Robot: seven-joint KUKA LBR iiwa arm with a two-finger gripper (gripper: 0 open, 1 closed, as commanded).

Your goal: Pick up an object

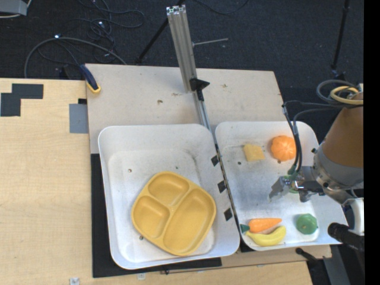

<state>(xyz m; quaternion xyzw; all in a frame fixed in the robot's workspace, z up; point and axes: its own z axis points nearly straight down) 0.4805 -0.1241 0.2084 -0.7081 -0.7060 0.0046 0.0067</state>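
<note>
Risk: your gripper (289, 187), fingers spread and holding nothing, hangs between orange (283, 148) beyond it and carrot (265, 224), banana (268, 237), green fruit (306, 224) nearer you; descent here closes on bare bin floor (255, 189).

A dark, carpet-like floor (71, 22) fills the top of the view, strewn with looping black cables (56, 46) and crossed by thin tripod-like legs. On it stands a desk (237, 97) with a pale, scuffed board top, from whose far middle a silver aluminium post (182, 46) rises at a slant. To the left lies a light wood panel (41, 183) with a few dark and grey rectangular patches, and a small blue-and-yellow handled tool (90, 81) rests at the board's far left corner.
</note>
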